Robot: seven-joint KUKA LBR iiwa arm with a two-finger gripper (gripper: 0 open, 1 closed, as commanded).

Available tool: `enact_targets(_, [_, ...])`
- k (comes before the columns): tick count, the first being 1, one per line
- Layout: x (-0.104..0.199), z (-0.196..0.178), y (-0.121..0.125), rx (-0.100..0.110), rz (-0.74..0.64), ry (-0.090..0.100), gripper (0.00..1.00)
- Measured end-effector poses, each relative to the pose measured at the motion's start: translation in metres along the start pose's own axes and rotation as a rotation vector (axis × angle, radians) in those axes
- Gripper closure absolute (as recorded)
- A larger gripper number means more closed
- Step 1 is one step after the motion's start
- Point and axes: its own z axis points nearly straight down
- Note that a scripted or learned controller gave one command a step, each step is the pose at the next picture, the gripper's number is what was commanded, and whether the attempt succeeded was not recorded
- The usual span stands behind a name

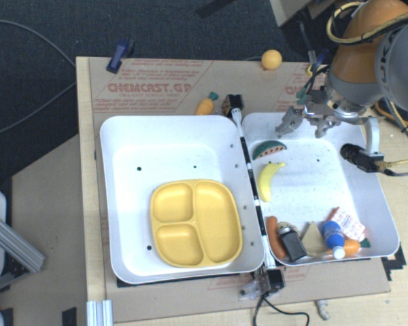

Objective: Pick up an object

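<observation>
Toy banana (267, 179): lies in the right bin (367, 195), close to its left wall, just below a toy watermelon slice (268, 149); it touches nothing else and is judged the easiest pick.
Handling: likely light, stiff moulded plastic with a smooth, somewhat slippery skin; not fragile. Best taken across the narrow middle of the curve, fingers closing on the two long sides.
Left bin (115, 182): holds a yellow divided plate (194, 221), three compartments, lying flat near the front.
Bench behind the bins: a small orange toy (205, 106) and a black clip (234, 102) by the bins' rear junction; an orange ball (271, 59) further back.
Right bin, front edge: a crowded cluster of a red sausage-like piece (273, 236), a dark block (292, 243), a blue bottle (333, 238) and an orange piece (352, 248), all touching or nearly so; poorer targets.
Gripper (304, 123): fingers spread apart, nothing between them; poised over the rear edge of the right bin, up and right of the banana.
Arm: enters from the right, orange band above the wrist, wrist pointing downward.
Next move, as judged: shift toward the left wall and forward, then descend.
</observation>
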Motion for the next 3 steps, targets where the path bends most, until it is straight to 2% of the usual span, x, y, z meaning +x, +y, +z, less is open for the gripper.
enact_targets(1, [0.005, 0.047, -0.090, 0.005, 0.001, 0.002, 0.00])
enact_targets(2, [0.008, 0.094, -0.017, 0.001, -0.001, 0.001, 0.00])
enact_targets(3, [0.002, 0.094, -0.063, 0.004, 0.001, 0.002, 0.00])
